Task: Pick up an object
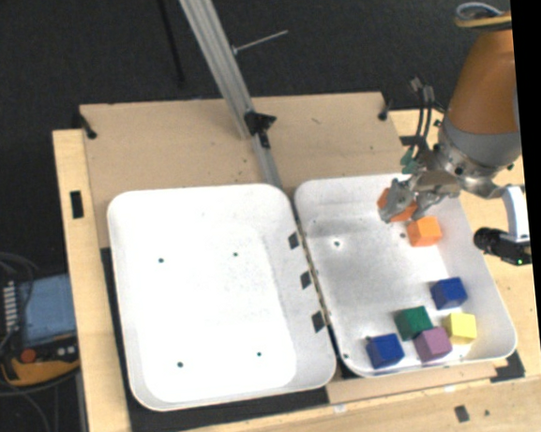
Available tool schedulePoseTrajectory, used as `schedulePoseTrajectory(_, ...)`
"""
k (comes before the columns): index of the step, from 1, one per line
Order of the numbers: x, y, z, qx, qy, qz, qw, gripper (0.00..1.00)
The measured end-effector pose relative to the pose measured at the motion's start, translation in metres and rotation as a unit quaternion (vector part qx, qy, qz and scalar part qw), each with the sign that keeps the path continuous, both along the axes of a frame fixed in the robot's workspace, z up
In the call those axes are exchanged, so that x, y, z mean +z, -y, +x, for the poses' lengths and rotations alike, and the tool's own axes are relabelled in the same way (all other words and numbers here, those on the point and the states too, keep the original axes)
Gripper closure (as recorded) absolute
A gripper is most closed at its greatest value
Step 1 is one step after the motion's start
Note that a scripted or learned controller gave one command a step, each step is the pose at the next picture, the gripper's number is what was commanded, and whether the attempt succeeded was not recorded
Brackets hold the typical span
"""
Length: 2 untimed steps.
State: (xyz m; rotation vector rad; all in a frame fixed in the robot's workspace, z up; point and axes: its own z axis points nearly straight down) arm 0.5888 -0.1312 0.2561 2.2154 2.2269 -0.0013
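You are at the approach step of the pick. The tool (403, 201) hangs over the upper part of the right bin (351, 278), just up and left of an orange block (424, 233) that lies on the bin floor. There is something orange at the tool's tip as well, but you cannot tell whether that is a part of the tool, a second small piece, or the block's colour showing past it. I cannot tell how far the tool is open, nor that it has hold of anything.

The orange block is the nearest candidate, close beside the tool. The others sit well apart from it, along the near edge of the same bin: a blue block (449, 293), a yellow block (462, 326), a purple block (433, 344), a green block (413, 321) and a second blue block (385, 350). The green, purple and yellow ones lie close together, perhaps touching.

As I judge it, your next move calls for shifting the tool a little toward the near right so it centres on the orange block, then descending and closing on it. That block stands clear of the rest, so crowding should not be a worry.

The arm's upper part is cut off at the right. The left bin (211, 291) lies beside the right one on the counter (169, 134).
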Motion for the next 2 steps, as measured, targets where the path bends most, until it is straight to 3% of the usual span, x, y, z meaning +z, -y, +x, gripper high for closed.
schedulePoseTrajectory(2,-0.005,-0.092,-0.021,0.0,0.0,0.0003,1.0,1.0)
